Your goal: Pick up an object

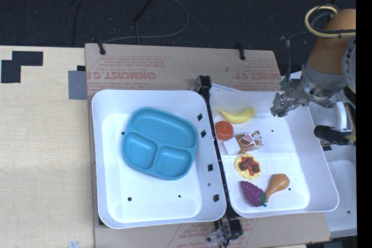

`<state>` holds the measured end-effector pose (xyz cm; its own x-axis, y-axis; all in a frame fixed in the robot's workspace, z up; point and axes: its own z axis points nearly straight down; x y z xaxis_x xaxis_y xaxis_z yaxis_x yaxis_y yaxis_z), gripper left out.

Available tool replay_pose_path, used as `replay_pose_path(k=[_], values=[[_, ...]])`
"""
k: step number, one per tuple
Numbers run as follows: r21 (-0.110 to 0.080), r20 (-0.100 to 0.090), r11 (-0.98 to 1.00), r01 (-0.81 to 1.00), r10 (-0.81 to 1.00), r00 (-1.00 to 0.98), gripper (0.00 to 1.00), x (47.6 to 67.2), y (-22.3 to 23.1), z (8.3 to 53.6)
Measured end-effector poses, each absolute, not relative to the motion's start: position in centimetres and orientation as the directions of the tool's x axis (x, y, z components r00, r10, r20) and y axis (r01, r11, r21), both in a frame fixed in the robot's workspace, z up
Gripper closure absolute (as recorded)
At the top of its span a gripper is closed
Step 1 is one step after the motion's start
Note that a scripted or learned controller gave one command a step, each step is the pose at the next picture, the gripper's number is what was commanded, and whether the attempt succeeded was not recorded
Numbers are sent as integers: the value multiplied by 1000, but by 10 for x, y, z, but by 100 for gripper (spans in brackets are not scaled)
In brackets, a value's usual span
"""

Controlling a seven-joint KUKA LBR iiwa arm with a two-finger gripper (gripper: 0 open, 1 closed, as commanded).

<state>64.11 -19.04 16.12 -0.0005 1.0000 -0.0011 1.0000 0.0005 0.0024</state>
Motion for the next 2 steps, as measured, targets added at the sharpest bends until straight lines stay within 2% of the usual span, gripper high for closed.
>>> replay_pose_path(k=[2], values=[[2,0,2,1000,1000,-2,100,638,-188,238]])
